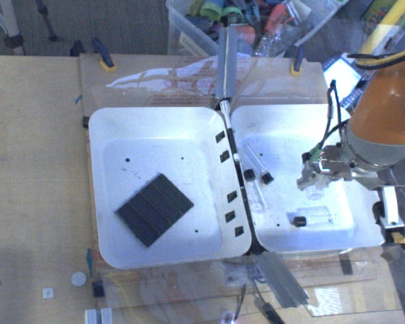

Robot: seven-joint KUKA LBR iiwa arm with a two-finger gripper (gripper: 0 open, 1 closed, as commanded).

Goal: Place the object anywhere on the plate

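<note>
The plate point(154, 208) is a dark slate square lying flat and turned diagonally in the left bin point(115, 130). In the right bin point(283, 123) lie clear plastic objects with black ends: one point(313, 217) near the front, another point(257, 173) by the divider. My gripper point(314, 181) hangs low over the right bin's middle, just above and behind the front clear object. A faint clear shape sits right under the gripper; whether it is touched I cannot tell.
A row of black clips point(230, 186) runs along the wall between the bins. A metal bar point(226, 59) and orange clamps point(106, 63) stand behind the bins, with a tub of coloured toys point(250, 9) further back. The arm's orange band point(388, 106) overhangs the right bin's right side.
</note>
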